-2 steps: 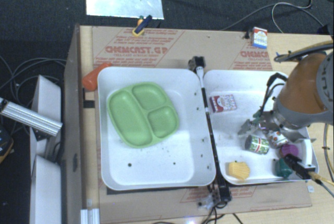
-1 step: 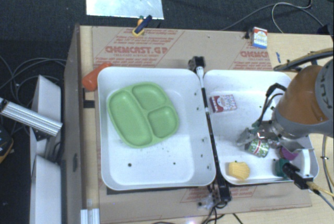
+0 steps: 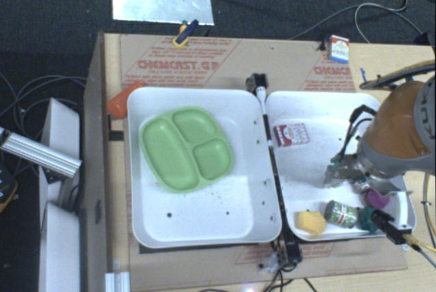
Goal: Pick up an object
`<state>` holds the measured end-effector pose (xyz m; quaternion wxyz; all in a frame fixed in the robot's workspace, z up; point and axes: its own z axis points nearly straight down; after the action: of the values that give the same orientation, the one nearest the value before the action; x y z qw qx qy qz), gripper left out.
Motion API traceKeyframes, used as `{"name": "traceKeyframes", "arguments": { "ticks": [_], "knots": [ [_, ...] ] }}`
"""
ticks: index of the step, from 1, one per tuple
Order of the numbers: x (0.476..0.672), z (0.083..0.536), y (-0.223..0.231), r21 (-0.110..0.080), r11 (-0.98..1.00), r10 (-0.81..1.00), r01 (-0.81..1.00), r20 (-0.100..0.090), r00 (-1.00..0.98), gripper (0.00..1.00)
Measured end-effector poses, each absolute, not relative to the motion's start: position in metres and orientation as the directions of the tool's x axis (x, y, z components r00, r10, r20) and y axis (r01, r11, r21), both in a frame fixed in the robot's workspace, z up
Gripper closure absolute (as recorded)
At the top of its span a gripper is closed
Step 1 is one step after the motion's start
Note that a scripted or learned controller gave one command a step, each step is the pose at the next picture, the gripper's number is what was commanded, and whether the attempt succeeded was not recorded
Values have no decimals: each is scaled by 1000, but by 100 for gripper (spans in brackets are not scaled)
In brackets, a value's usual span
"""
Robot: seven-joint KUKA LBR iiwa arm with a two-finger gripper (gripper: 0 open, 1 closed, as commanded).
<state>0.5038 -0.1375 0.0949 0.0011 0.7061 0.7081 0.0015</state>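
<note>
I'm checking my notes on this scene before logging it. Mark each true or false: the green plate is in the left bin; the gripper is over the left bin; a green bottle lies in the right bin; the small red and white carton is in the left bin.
1. The green plate lies in the left bin: true.
2. The gripper is over the left bin: false, it is over the right bin.
3. A green bottle lies in the right bin: true.
4. The red and white carton is in the left bin: false, it lies in the right bin.

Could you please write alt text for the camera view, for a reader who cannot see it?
The arm's hand hangs in the right bin near a small carton, green bottle and yellow item. The left bin holds a green divided plate.
</note>
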Motion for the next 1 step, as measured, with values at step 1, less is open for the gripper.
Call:
{"name": "traceKeyframes", "arguments": {
  "ticks": [1],
  "knots": [
    [537,202,-149,5,3,1000,1000,-2,-3,100]
  ]
}}
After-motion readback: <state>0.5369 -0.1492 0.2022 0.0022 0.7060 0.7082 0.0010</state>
